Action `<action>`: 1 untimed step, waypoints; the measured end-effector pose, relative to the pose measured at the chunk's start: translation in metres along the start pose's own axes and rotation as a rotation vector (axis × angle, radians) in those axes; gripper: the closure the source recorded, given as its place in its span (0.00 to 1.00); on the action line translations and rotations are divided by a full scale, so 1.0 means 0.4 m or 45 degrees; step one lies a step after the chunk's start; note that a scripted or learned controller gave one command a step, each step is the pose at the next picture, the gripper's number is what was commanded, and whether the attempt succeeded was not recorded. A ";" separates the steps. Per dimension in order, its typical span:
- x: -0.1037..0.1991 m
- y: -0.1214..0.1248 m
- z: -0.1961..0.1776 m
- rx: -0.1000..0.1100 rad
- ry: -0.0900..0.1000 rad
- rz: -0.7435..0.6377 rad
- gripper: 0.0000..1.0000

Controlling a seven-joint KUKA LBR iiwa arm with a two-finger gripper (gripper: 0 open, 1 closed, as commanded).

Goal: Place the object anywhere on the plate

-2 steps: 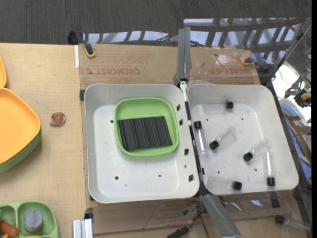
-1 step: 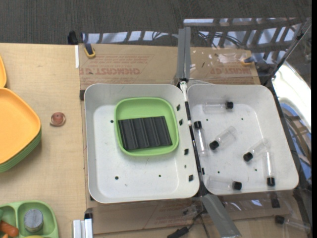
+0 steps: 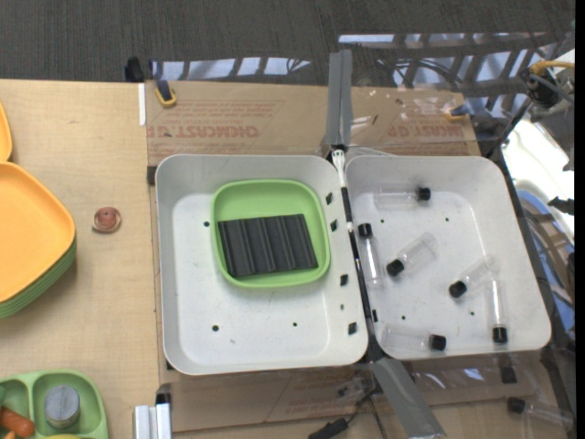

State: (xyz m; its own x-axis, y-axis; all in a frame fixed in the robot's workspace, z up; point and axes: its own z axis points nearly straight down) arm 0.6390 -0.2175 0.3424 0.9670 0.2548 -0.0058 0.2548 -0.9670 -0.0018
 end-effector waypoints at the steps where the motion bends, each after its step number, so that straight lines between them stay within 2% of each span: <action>1: 0.013 0.014 0.132 0.000 0.000 0.044 0.00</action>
